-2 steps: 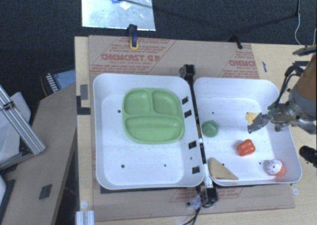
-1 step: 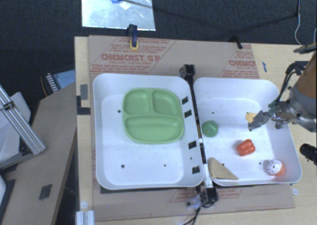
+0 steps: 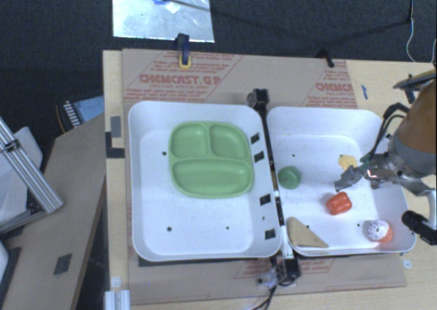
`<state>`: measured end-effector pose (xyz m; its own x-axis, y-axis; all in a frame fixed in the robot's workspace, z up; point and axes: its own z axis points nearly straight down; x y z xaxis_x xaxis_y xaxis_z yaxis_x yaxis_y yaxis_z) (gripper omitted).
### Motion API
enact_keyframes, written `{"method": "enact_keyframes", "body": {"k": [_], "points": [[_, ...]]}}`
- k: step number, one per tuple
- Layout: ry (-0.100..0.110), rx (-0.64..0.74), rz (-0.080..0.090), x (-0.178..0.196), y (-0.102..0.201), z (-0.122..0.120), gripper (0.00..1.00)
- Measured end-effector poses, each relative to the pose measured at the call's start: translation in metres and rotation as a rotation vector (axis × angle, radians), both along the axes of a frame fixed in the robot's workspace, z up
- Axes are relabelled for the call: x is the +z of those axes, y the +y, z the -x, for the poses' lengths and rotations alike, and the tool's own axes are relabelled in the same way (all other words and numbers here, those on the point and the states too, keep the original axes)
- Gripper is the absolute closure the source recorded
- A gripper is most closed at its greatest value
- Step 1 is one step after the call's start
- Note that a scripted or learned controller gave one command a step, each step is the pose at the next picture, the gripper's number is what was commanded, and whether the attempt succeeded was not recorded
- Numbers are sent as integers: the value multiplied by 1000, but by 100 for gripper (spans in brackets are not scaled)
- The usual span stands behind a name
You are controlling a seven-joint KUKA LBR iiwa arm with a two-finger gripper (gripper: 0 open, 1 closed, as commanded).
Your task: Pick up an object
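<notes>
Red pepper-like object (image 3: 339, 203), lying in right bin (image 3: 321, 124)

Floor: dark blue-grey carpet (image 3: 54, 22) lies all around the surface.
Surface: a light brown board (image 3: 232, 73) with red letters on it, lying under two white bins.
Shiny sheet: a silver square (image 3: 162, 0) lies on the carpet above the surface, with a bit of blue tape on it.
Side table: a tan top (image 3: 65, 213) stands at the left.
Metal rail: a grey bar (image 3: 24, 168) leans at the far left.
Light: soft and even.
</notes>
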<state>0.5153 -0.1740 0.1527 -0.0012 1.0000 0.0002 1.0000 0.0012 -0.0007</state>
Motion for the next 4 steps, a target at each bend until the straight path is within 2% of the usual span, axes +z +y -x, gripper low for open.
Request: {"method": "enact_keyframes", "body": {"k": [1, 2, 3, 4], "points": [[3, -1, -1, -60, -6, 4, 0], [-1, 0, 0, -68, -6, 4, 0], [-4, 0, 1, -57, -6, 3, 100], [-6, -2, 2, -11, -9, 8, 100]]}}
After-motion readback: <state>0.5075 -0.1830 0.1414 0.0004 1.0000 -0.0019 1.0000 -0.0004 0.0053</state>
